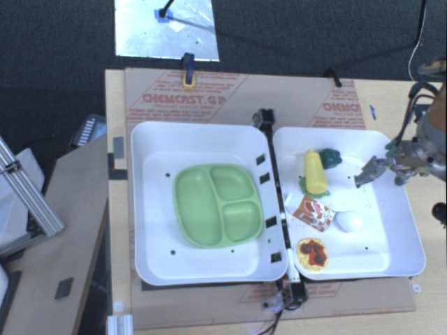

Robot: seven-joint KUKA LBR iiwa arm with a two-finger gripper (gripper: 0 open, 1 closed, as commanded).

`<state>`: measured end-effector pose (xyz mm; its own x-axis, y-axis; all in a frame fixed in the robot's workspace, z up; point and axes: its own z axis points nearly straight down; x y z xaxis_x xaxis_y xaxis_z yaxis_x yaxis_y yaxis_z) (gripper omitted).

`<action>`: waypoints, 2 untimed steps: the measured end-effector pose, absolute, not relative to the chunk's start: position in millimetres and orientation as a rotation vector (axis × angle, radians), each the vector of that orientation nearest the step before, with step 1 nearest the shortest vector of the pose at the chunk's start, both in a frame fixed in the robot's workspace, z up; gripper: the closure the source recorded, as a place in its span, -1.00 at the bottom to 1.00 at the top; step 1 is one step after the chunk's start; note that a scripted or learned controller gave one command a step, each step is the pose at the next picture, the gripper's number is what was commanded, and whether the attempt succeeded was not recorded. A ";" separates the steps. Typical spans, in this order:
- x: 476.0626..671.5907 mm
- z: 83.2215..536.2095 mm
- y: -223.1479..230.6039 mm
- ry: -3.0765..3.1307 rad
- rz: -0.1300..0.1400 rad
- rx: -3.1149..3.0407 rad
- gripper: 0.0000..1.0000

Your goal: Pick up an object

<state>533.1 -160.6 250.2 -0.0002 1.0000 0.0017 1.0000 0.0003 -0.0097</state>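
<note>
Over right bin (405, 253), gripper (380, 169) hangs near far right wall, fingers spread, nothing between them. Left of gripper, five loose items: one yellow bottle (315, 172), one dark green piece (330, 158) touching its far end, one red-white packet (313, 213), one white egg-like object (350, 221), one small pizza-like disc (313, 253). One green divided plate (217, 204) in left bin (150, 187). Arm cut off at frame edge; green piece's identity unclear.
</note>
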 end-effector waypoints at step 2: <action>531.2 213.7 -159.9 -2.222 0.001 -2.220 -1.00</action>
<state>531.2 -159.9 213.7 -0.0010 1.0000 0.0002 1.0000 0.0010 -0.0009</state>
